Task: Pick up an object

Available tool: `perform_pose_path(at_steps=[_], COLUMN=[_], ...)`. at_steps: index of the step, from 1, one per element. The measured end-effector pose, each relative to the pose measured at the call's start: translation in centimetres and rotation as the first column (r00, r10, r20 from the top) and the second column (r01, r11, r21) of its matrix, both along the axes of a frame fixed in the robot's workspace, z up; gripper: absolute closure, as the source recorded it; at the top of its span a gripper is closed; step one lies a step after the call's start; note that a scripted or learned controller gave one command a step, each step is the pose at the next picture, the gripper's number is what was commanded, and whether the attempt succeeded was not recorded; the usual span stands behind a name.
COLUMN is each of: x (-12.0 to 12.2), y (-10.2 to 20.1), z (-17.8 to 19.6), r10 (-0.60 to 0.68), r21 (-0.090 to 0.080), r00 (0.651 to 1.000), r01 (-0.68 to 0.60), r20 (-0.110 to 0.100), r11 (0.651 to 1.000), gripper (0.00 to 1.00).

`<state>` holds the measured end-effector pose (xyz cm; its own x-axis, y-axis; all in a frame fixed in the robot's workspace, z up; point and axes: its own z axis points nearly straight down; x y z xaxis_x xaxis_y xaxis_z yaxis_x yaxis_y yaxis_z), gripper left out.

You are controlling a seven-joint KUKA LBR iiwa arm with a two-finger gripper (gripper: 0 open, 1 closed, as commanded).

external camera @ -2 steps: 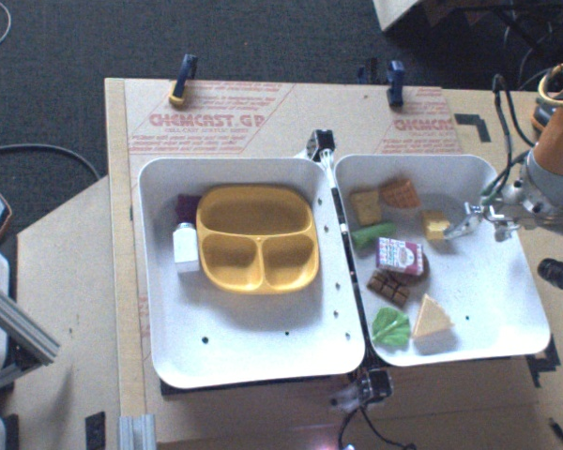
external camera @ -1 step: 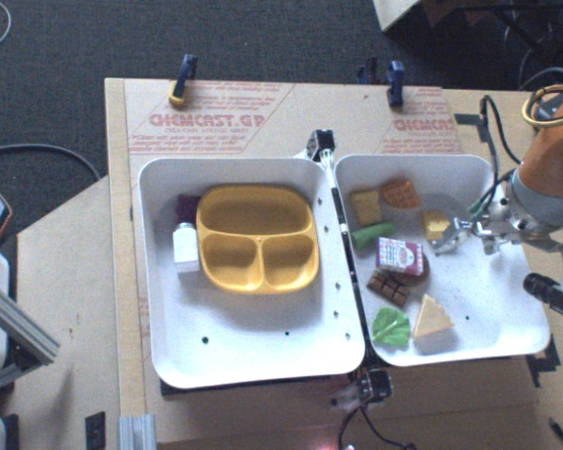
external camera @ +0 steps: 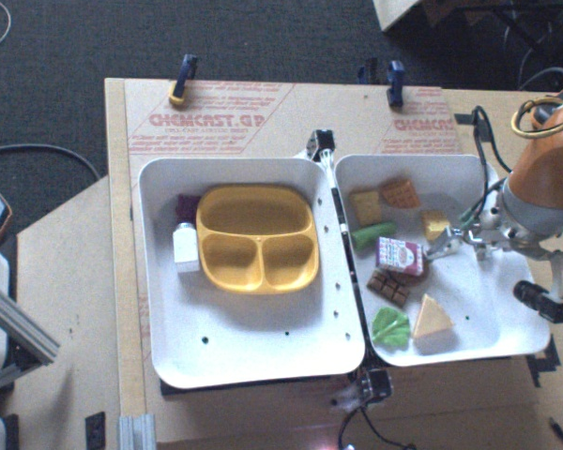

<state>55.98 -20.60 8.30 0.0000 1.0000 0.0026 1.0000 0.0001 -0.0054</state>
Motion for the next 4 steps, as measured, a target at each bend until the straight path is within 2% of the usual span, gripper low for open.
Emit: perform_pose_path(at_steps=[1,2,3,4], x=[0.1,0.4,-0.4,-0.3], y=[-0.1,0.1,-0.5,-0.5], z=[1.3,5.6,11.1,14.5], r10=[-0.001,0.001,-0.001,0.001], r21=[-0.002,-0.005,-0.007,-0.006], r00=[1.0,1.0,1.0,1.0], r01=[0.001,-0.001,0.001,-0.001], r20=[0.005,0.011,0.013,0.012], r11=[1.0,1.0,1.0,1.0], gripper=[1.0,1.0,1.0,1.0])
